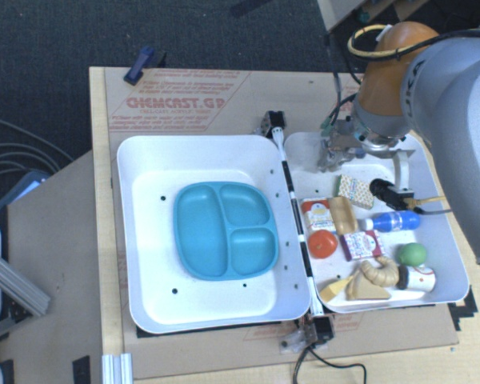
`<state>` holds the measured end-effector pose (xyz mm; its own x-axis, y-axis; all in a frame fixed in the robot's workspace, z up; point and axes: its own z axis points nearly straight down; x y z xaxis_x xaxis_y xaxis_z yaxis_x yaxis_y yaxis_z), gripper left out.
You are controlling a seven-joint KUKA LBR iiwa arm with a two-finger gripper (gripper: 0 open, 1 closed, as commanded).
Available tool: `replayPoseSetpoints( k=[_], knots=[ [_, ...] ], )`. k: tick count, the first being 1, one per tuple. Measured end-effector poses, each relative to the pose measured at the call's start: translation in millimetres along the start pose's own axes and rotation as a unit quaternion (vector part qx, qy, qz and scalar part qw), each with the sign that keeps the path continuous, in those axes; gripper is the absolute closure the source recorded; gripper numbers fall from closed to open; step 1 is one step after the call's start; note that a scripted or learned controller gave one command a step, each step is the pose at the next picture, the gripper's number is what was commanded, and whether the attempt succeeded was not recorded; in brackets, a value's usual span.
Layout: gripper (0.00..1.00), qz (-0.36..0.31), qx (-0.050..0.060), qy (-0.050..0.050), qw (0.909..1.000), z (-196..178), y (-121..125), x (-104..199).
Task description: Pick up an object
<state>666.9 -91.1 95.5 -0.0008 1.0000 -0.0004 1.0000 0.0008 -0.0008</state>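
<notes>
Your pincer [337, 152] hangs over the far end of the right bin [458, 288], near the wall it shares with the left bin [134, 160]. It sits above bare white floor with nothing between its tips. From this angle you cannot tell whether it is apart or together.

Everything you might pick lies nearer the camera than the pincer, in the same bin. Closest is a speckled packet [356, 190], just beside the pincer's near side but not touching it. Next to that packet you have a tan bread-like piece [342, 213], which leans against a red and white packet [315, 214] by the dividing wall. A red ball [322, 245] lies right below those two. Beside it lies a magenta packet [362, 245]. A clear bottle with a blue label [392, 222] lies on its side toward the bin's right wall, and a green ball [414, 254] sits just below it. At the near end, a croissant-shaped piece [380, 273] touches a white cylinder with a red band [421, 279], and a yellow wedge [354, 291] lies along the near wall.

In the left bin, a blue divided plate [224, 229] lies flat at the middle, well apart from the pincer. Both bins rest on the brown-covered desk [176, 102].
</notes>
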Motion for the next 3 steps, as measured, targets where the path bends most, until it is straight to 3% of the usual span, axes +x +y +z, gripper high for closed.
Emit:
replayPoseSetpoints(
  k=[1,2,3],
  knots=[
    [0.0,0.0,0.0,0.0,1.0,0,0,0],
    [1.0,0.0,-0.001,0.0,1.0,-10,0,0],
    [0.0,0.0,-0.001,0.0,1.0,-10,0,0]
  ],
)
